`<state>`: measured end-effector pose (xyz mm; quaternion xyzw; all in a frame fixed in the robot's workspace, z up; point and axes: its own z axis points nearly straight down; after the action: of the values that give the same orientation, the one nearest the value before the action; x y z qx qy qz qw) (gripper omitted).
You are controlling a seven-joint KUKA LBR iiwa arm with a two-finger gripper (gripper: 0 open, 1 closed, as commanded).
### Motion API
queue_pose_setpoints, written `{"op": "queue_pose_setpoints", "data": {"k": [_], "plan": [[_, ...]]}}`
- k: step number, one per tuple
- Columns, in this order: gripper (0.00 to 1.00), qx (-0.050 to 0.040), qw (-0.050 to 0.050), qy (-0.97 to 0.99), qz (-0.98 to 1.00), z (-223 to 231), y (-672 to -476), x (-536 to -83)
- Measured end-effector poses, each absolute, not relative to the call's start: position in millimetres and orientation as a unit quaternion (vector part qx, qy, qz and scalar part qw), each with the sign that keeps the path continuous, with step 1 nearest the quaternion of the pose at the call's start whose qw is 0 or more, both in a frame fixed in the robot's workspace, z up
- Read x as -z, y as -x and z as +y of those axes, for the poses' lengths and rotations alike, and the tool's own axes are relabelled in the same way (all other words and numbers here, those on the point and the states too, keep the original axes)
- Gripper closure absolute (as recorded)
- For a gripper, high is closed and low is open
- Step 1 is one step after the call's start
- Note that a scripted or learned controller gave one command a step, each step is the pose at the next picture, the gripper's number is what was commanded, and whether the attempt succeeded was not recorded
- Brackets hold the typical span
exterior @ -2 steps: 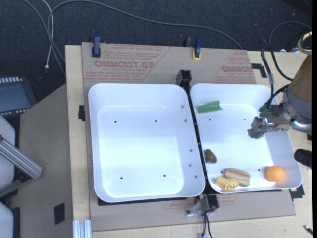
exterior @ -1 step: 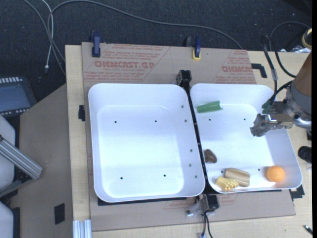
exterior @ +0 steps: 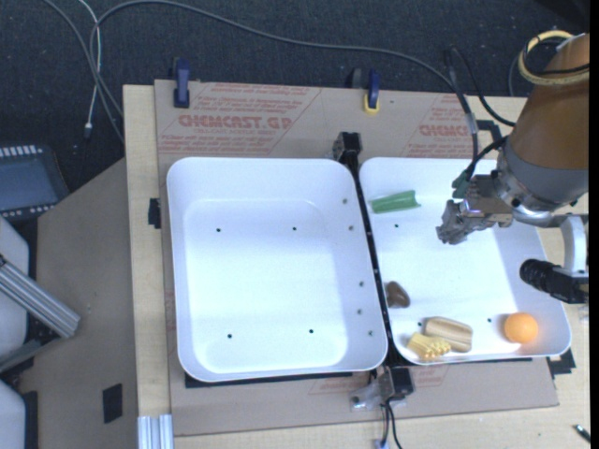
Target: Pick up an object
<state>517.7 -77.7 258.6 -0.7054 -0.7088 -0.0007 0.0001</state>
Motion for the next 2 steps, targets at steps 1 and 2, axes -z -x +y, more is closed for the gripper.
{"op": "queue_pose_setpoints", "data": {"k": [1,2], "plan": [[1.00,0.0006,0.000,0.705,-0.709,-31.8,-531.5,-259.9],[1.00,0.0004,0.000,0.705,-0.709,26.8,-544.6,-252.7]]}}
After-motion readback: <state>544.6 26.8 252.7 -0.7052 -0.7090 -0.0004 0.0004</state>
